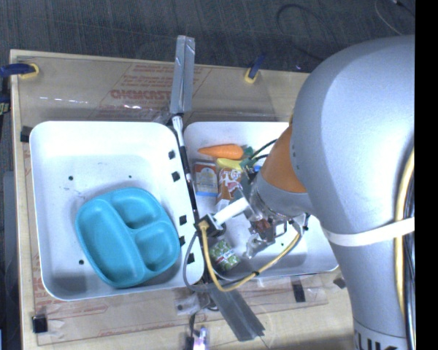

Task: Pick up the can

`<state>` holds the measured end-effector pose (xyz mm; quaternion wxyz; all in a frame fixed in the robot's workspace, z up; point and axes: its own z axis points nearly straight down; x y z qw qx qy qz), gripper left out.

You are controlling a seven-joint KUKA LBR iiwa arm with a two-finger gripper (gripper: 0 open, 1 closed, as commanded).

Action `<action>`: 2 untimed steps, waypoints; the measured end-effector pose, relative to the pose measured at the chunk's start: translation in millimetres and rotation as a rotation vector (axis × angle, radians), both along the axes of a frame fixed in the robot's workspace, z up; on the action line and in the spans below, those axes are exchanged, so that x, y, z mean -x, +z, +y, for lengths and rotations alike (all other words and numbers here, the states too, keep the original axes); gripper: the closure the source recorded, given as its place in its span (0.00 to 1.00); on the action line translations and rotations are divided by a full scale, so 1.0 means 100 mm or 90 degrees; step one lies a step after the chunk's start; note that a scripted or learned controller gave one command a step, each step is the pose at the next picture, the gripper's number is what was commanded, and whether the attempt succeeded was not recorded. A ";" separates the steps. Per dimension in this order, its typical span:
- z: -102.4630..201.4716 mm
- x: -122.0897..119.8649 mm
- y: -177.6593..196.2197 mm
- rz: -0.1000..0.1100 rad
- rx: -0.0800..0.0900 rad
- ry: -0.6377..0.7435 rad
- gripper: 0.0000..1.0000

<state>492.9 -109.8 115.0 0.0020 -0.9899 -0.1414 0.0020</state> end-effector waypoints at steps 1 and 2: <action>0.00 0.00 0.00 0.000 -0.001 0.000 0.00; 0.16 0.17 0.37 -0.001 0.001 -0.047 0.00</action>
